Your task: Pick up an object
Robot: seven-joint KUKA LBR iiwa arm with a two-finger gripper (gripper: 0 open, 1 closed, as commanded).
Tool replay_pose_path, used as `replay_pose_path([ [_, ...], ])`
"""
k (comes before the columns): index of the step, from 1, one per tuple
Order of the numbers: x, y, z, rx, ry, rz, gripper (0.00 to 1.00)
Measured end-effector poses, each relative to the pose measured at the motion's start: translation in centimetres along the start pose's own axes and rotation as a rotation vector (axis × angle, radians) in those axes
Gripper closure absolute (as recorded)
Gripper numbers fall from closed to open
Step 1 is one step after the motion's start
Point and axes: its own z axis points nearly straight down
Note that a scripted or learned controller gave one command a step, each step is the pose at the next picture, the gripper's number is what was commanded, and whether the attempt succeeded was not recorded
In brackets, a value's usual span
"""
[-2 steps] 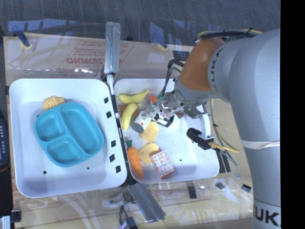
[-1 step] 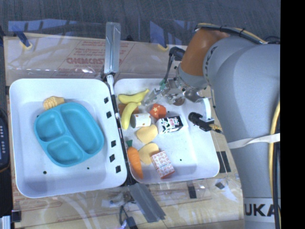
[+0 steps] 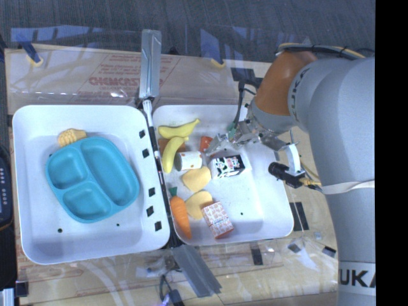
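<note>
Curved yellow banana (image 3: 176,131), boxy carton (image 3: 227,166)

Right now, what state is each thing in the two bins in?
Blue tray: flat, left bin.
Corn: touching the tray's rim.
Bananas: lying, right bin.
Carrot: lying along the divider.
Cow-print carton: on its side, below the claw.
Red-patterned box: lying, untouched.

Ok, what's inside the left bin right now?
The left bin holds a blue divided plate; a yellow corn cob sits at its upper edge. Whatever lies beneath the plate is covered.
</note>
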Motion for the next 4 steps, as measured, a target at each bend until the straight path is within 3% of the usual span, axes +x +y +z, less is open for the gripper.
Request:
replay_pose_path([
  [1, 0.1, 0.2, -1.1, -0.001, 0.0, -0.005, 1.0],
  [2, 0.1, 0.1, -1.1, 0.0, 0.0, -0.005, 0.0],
  [3, -1.9, 1.9, -0.2, 0.034, 0.02, -0.142, 0.0],
  [4, -1.9, 1.9, -0.1, 0.034, 0.019, -0.142, 0.0],
])
